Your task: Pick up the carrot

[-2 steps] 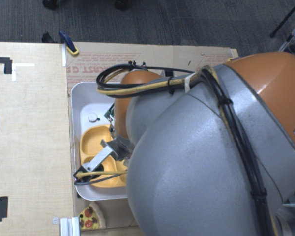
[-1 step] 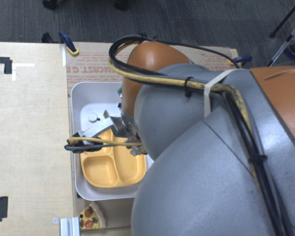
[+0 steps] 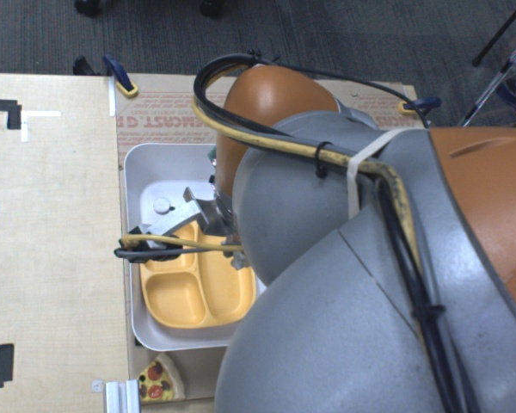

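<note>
My grey arm (image 3: 344,256) reaches in from the right and covers most of the view, hiding the right part of the white bin (image 3: 142,166). The gripper (image 3: 202,213) hangs low over that bin, just above the back edge of a yellow divided tray (image 3: 193,295). Only some metal parts of the gripper peek out from under the wrist. A small white round object (image 3: 161,205) lies on the bin floor just left of the gripper.
The yellow tray fills the front half of the bin. A toy pizza slice (image 3: 155,382) lies below the bin's front rim. Blue clamps (image 3: 120,76) (image 3: 421,104) sit at the cardboard's back edge. Pale wooden bench (image 3: 52,256) extends to the left.
</note>
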Controlling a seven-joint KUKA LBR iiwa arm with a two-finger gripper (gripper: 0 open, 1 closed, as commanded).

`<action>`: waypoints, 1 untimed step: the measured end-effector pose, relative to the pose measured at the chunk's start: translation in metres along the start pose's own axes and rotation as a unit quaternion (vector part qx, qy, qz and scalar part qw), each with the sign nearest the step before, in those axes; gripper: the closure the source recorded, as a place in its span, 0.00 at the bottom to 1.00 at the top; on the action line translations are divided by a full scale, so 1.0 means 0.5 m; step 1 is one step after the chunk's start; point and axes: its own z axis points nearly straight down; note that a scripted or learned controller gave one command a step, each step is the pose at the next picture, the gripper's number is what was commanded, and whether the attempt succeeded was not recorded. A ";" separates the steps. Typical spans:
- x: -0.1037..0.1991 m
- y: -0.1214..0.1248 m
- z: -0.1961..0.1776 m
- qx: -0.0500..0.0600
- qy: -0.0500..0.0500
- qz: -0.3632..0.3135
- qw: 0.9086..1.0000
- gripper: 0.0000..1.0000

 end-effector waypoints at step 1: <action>0.001 0.004 -0.017 -0.002 -0.001 0.002 1.000 1.00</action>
